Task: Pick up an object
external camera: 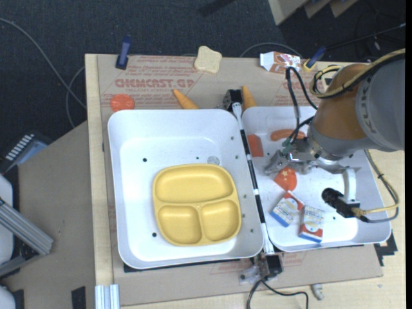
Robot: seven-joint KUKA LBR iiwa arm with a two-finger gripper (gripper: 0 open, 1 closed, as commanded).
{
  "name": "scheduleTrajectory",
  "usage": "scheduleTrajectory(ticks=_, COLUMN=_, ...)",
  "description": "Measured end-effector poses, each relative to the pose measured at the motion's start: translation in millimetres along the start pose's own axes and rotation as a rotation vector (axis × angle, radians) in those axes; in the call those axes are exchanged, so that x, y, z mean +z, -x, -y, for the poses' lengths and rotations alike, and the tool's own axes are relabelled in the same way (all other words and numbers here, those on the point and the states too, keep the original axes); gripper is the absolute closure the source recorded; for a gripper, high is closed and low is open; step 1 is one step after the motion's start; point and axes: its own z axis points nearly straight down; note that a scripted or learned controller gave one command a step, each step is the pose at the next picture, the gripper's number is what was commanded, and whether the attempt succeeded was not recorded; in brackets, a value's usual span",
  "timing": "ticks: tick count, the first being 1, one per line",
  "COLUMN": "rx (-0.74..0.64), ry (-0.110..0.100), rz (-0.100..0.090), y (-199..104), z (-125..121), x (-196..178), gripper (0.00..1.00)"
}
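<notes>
My gripper (281, 161) hangs over the left half of the right bin (367, 234), reaching in from the right under the grey arm with its orange band. Just below it in the picture lies a small red-orange object (287, 179); I cannot tell whether the two touch. An orange block (255, 145) lies to the gripper's left by the bin wall, and a reddish sausage shape (280, 134) lies behind it. Two small blue, white and red packets (286, 209) (311, 224) lie nearer the front.
The left bin (129, 140) holds a yellow divided tray (196, 203). On the cardboard behind the bins lie an orange disc (121, 102), a carrot-like piece (185, 100), a bread-like piece (207, 59) and a blue clip (123, 51). Black cables hang around the wrist.
</notes>
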Motion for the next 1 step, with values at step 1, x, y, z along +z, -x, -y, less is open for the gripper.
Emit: scheduleTrajectory(ticks=1, rx=0.0, ry=-0.002, rz=-0.001, y=-5.3, z=7.4, x=-0.2, gripper=0.0)
